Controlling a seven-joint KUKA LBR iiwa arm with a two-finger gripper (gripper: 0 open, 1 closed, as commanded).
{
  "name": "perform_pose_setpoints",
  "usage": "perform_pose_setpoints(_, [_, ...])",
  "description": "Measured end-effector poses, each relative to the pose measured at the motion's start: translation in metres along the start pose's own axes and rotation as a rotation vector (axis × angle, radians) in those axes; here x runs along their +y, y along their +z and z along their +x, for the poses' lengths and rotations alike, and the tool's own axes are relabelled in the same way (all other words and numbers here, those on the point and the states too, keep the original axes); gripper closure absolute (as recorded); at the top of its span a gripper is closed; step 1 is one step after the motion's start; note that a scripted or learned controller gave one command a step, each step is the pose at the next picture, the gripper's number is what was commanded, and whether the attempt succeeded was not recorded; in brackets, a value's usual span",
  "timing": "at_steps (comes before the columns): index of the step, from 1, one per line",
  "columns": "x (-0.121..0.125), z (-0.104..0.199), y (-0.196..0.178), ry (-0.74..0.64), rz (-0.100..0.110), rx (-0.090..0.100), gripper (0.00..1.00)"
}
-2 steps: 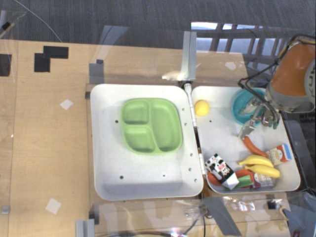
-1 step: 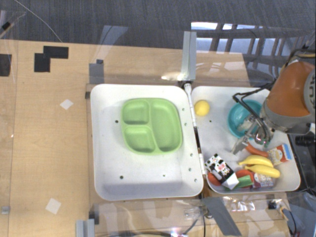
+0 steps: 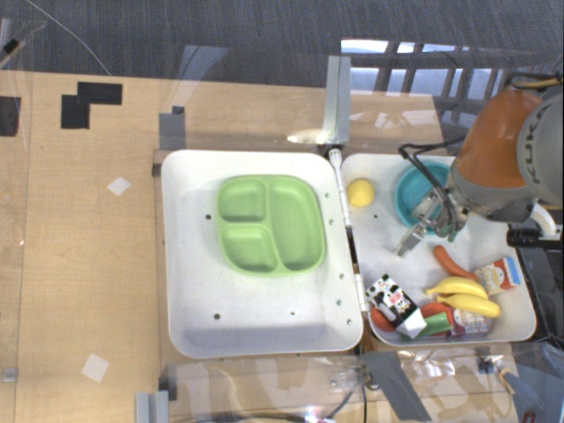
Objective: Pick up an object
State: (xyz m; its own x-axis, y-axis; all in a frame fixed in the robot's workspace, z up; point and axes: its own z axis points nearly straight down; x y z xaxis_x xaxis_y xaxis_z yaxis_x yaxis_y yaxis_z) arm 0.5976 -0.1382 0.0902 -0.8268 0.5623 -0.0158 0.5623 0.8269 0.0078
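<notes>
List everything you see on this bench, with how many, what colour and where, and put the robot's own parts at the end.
white bins: 2, white, side by side on the bench
divided plate: 1, light green, middle of the left bin
ball: 1, yellow, top left of the right bin
bowl: 1, teal, top of the right bin, partly under the arm
bananas: 2, yellow, lower right bin
carrot-like piece: 1, orange-red, above the bananas
cow-patterned box: 1, black and white, lower left of the right bin
small carton: 1, red and white, right edge of the right bin
gripper: 1, metal grey, over the right bin below the bowl
</notes>
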Motion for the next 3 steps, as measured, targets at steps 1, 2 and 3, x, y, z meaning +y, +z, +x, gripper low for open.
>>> perform_pose_setpoints(1, [-0.047, 0.058, -0.002, 0.122, 0.001, -0.001, 0.00])
perform_pose_setpoints(2, [-0.001, -0.012, 0.000, 0.168, 0.001, 0.000, 0.00])
perform_pose_setpoints(3, [-0.037, 0.053, -0.002, 0.362, 0.000, -0.003, 0.00])
